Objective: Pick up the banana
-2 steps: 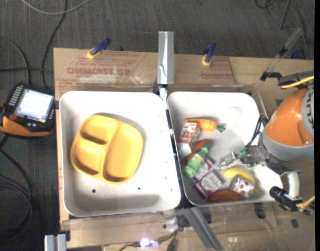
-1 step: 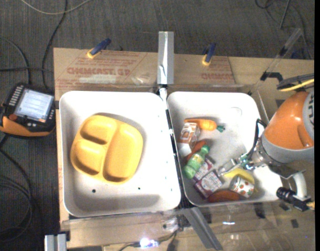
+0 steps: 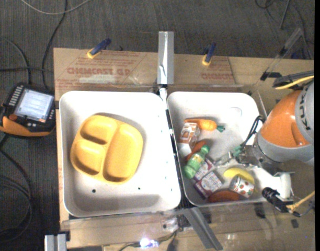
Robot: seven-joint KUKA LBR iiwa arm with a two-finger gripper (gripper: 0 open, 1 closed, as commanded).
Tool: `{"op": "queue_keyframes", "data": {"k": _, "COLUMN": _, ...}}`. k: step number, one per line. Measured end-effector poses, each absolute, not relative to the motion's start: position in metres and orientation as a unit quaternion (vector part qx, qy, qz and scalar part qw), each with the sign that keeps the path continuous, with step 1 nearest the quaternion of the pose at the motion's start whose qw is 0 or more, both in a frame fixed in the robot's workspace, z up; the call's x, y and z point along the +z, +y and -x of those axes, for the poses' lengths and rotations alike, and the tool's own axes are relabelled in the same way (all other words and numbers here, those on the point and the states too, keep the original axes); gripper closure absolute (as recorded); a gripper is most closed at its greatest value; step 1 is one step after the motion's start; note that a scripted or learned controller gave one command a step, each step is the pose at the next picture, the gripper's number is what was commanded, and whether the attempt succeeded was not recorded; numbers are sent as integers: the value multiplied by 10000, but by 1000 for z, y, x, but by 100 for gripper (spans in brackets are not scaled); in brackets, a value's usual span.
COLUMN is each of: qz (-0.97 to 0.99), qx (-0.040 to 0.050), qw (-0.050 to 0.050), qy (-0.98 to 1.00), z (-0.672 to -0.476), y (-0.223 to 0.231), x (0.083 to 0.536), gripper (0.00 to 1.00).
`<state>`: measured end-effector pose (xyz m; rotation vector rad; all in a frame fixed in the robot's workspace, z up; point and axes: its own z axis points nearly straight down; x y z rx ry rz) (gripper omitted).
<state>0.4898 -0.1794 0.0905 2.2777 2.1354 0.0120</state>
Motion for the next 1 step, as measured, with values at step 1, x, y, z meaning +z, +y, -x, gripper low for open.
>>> {"op": "queue_keyframes", "data": {"k": 1, "qz": -7290, "qx": 41, "qw": 101, "qy": 6845, "z": -491, "y": -179, "x": 100, "gripper": 100}}
